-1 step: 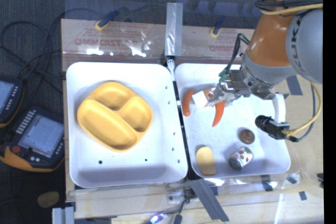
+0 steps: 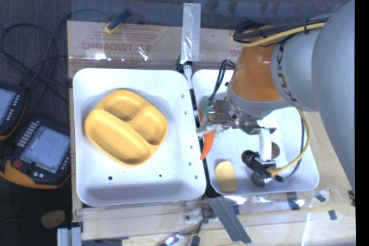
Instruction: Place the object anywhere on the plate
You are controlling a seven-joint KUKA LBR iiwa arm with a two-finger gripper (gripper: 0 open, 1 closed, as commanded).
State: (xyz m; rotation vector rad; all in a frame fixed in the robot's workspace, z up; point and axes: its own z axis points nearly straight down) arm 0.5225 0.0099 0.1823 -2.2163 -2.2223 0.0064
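1. Nothing lies on the yellow plate (image 2: 125,127) yet. Its three hollows, at centre left of the frame, are bare, so as we judge it the placing itself is still wholly to do.

2. The plate sits in the left bin (image 2: 173,181), and we see nothing else in there with it.

3. The loose things are all in the right bin (image 2: 300,177), at lower right of the frame.
   - An orange piece (image 2: 207,144), thin and slanted, lies right against the divider between the two bins.
   - A pale yellow lump (image 2: 226,175) rests just below it, near the bin's bottom wall.
   - A small brown thing (image 2: 276,150) peeks out further right, partly hidden by the robot's own parts; we cannot say what it is.

4. The task names no particular object. We take the orange piece as the likelier one, since it sits closest under the tool, but we would not rule out the lump.

5. The gripper (image 2: 218,119) hangs over the left side of the right bin, just above the orange piece and close to the divider. The wrist covers it from this angle, so we cannot tell whether it is spread or closed, nor whether it touches the orange piece.

6. What is left, by our reckoning:
   - a sure hold on the object;
   - a lift clear of the divider;
   - a short carry leftwards over the plate;
   - a release into any of its hollows.
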